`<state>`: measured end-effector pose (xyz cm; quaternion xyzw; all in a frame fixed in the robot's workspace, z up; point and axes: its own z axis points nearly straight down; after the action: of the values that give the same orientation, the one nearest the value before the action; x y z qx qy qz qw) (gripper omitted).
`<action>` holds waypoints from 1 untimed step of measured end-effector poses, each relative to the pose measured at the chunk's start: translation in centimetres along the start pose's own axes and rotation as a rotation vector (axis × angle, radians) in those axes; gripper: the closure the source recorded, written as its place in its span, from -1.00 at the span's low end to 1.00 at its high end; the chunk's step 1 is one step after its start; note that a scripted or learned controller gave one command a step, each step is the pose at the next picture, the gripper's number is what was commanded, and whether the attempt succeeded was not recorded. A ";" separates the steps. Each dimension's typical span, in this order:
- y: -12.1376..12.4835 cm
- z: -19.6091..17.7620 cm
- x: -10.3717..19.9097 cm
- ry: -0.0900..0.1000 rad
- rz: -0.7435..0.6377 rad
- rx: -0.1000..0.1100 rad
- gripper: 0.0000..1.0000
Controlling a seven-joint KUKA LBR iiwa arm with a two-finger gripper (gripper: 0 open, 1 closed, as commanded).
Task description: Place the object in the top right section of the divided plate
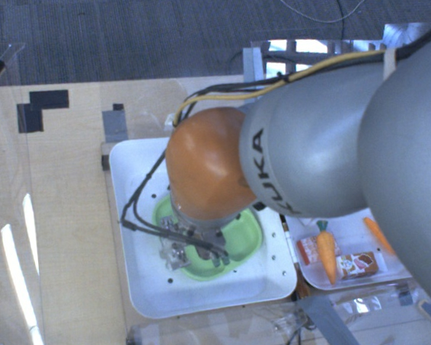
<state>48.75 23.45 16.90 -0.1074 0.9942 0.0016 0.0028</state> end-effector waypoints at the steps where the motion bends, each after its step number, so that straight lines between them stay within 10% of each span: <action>1: -9.6 3.2 0.8 -0.001 0.106 0.002 1.00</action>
<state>50.08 13.93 13.71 -0.0545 0.9985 0.0010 0.0032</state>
